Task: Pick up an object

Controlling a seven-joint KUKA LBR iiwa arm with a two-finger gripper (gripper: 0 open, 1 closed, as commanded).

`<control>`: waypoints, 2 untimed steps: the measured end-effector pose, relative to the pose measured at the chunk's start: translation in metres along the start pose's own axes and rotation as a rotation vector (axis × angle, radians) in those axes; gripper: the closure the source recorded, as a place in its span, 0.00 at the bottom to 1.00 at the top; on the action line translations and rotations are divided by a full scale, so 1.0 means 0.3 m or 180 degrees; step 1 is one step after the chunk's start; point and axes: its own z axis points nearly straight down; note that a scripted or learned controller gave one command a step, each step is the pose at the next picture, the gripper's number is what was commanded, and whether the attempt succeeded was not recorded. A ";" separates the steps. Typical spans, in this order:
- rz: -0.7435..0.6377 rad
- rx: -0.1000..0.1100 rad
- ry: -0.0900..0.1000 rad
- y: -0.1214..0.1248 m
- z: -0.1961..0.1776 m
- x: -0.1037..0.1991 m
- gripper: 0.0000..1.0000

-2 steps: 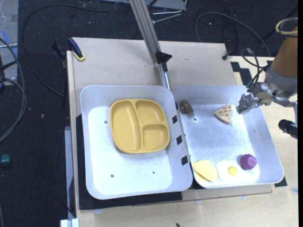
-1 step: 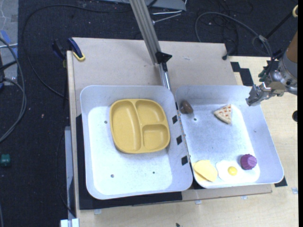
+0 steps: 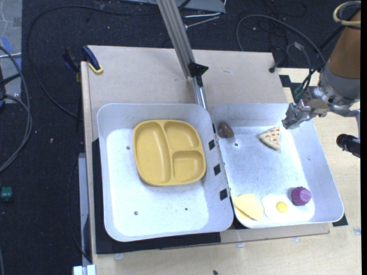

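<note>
Two shallow white bins sit side by side on a wooden bench. The left bin [image 3: 114, 211] holds a yellow plastic plate [image 3: 170, 152] with three sections and rounded corners. The right bin [image 3: 321, 171] holds small toy foods. A pizza slice [image 3: 271, 137], tan with red dots, lies near its far right corner. Well in front of the slice, along the near edge, lie a yellow wedge [image 3: 248, 206], a fried egg [image 3: 279, 206] and a purple piece [image 3: 300, 196]. A brown lump [image 3: 226, 130] sits left of the slice, near the bin's far left corner. The gripper [image 3: 291, 121] hangs just beyond and right of the slice; whether it is released or clenched cannot be told. The slice looks light, stiff and flat, probably best pinched across its narrow sides.
</note>
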 end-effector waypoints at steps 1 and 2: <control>0.0000 0.0003 0.0001 0.013 0.039 0.162 1.00; -0.0004 0.0004 0.0004 -0.010 0.023 0.349 1.00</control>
